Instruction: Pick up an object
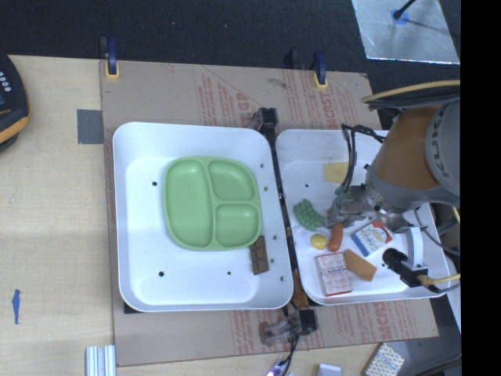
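Observation:
My gripper (345, 207) is low in the right bin (301, 151), just above a small red sausage (336, 238) and right of a green leafy piece (306, 213). A yellow ball (318, 241) lies beside the sausage. A pink box (333, 274) and an orange wedge (361, 266) rest near the bin's front. A blue and white carton (369, 237) sits under the wrist's edge. A pale yellow slice (337, 171) lies toward the back. The arm's body hides the bin's right part.
The left bin (133, 225) holds a green divided plate (212, 202) and a brown block (257, 255) at its right wall. A black clip (267, 118) sits where the bins meet at the back.

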`<state>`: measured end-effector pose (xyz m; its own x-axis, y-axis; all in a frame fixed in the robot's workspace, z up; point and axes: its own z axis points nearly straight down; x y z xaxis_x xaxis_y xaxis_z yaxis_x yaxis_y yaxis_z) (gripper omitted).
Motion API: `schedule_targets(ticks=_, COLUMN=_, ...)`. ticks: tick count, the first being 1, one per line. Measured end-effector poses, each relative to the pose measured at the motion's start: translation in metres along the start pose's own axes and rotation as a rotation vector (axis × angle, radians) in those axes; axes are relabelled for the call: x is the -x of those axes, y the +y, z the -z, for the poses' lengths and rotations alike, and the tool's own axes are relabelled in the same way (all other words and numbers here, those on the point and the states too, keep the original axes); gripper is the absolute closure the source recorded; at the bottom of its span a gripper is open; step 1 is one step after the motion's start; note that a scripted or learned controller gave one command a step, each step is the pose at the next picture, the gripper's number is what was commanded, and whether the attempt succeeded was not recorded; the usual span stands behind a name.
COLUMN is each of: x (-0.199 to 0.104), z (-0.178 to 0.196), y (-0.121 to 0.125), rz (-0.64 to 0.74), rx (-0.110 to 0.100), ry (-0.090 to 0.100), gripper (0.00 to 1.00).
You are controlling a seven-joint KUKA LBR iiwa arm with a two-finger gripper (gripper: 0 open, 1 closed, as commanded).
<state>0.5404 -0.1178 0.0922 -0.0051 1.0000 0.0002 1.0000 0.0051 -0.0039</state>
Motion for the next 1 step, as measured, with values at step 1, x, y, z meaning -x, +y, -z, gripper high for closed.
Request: schedule_targets(ticks=1, x=-0.0737, z=0.1049, y=-0.0082, rz=0.005, rx=0.007, ry=0.002, gripper=1.0)
